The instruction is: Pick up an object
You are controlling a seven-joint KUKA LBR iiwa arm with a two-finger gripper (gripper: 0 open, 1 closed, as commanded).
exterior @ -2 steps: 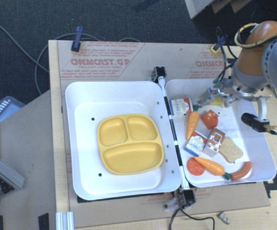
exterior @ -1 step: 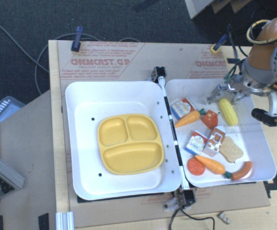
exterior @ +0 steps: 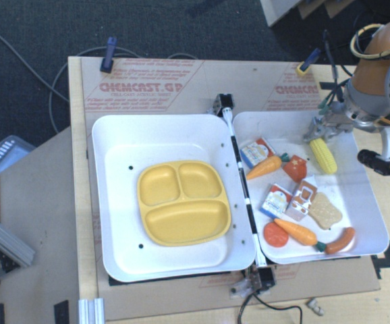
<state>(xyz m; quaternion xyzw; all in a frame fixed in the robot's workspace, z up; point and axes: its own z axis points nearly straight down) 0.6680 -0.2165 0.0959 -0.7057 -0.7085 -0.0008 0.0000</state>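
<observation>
the arm is at the approach step: its gripper [exterior: 321, 128] hangs over the far right corner of the right bin [exterior: 377, 211], just beside the far end of the corn cob [exterior: 324, 155]. whether the jaws are apart or together i cannot tell. nothing looks lifted. next, i judge, it must drop squarely over the cob and close. red print on the desk [exterior: 181, 79] reads "chemcast gp".

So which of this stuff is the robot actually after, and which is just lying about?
Part of the job: pincer; corn cob; two carrots; sausage; tomato; toast.

Just lying about: yellow divided plate; blue clamp; cardboard sheet.
</observation>
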